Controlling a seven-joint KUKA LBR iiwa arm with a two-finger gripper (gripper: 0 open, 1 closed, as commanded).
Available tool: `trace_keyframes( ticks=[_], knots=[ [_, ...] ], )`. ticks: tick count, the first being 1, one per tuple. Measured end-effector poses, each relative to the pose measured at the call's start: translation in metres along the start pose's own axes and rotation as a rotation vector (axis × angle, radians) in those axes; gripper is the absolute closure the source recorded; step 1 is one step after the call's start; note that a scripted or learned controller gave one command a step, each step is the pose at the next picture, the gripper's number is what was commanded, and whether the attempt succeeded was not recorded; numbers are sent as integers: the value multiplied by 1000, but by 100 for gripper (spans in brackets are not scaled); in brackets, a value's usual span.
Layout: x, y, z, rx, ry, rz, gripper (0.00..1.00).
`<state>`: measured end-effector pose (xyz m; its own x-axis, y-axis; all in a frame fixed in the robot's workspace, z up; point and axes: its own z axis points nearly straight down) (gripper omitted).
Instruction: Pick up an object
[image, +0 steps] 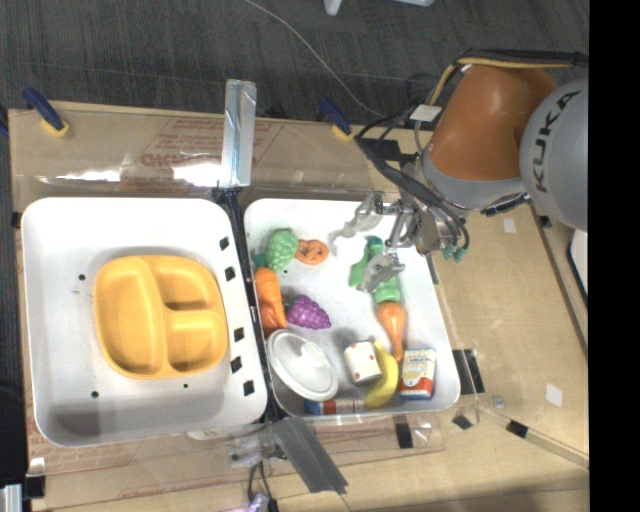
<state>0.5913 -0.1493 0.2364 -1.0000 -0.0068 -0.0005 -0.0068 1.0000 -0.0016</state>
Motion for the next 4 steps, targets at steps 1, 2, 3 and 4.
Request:
trace_keyframes(
  ticks=[1,2,3,4],
  knots=[
    [-5,-61,133,-4,11,79,0],
    [-7,-59,142,0,-3,60,0],
    [-18,-59,141,0,-6,32,0],
    [-18,-59,141,0,-6,31,0]
  ],
)
